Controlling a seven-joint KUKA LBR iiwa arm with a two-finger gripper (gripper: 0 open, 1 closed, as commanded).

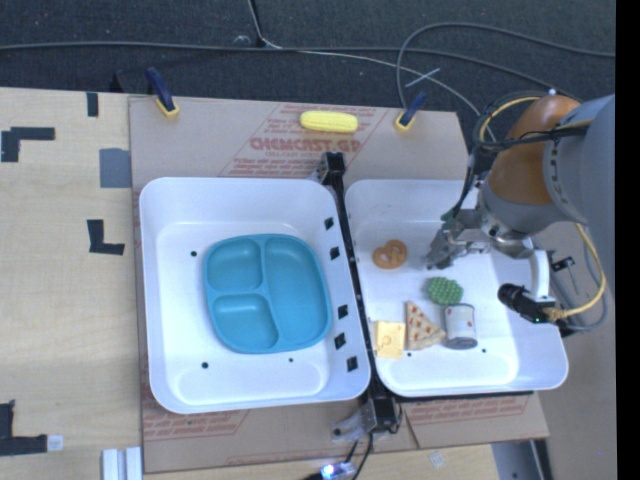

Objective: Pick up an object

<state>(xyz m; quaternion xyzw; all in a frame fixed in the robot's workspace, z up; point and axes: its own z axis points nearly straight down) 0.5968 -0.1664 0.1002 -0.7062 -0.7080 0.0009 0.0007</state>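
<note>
The right bin (400, 203) holds a brown pretzel (390, 255), a green broccoli-like piece (443, 290), a pizza slice (421, 325), a yellow cheese block (388, 339) and a small grey can (460, 326). My gripper (446, 248) hangs low over the right bin, just right of the pretzel and above the green piece. Nothing is visibly between its fingers.
The left bin (170, 218) carries a blue divided tray (267, 292). A yellow banana-shaped toy (328, 121) lies on the cardboard behind the bins. Blue-and-yellow clamps (161, 92) hold the cardboard corners. Cables loop above the arm at upper right.
</note>
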